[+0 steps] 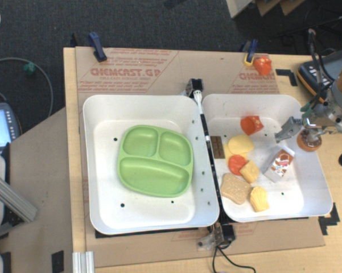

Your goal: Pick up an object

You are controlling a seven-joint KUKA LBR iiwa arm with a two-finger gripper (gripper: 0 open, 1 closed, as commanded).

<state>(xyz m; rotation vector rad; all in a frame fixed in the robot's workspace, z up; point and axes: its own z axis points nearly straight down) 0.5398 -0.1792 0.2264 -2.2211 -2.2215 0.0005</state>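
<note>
- Camera view, layout: 2 shallow white bins sit side by side on the brown board-covered table (159,67). The left white bin (97,169) holds 1 light green 3-compartment plastic plate (155,161).
- Camera view, right white bin (313,192): a cluster of small toy food pieces, namely a red block (251,124), a pale yellow round piece (239,145), a red-orange round piece (237,164), a yellow wedge (250,172), a tan bread-like slice (235,188), a yellow ridged piece (259,198) and a small white-and-red carton (279,165) lying apart to the right.
- Camera view, arm: the grey gripper (287,131) hangs over the bin's upper right, just above the carton and touching nothing. Whether it is parted or closed cannot be told.
- Handling judgement: the carton looks light, stiff and smooth-sided, so it may slip; it stands free of its neighbours, so a grasp across its 2 long flat sides seems best.
- Risk judgement: the clustered pieces touch, so a descent there could jostle several.
</note>
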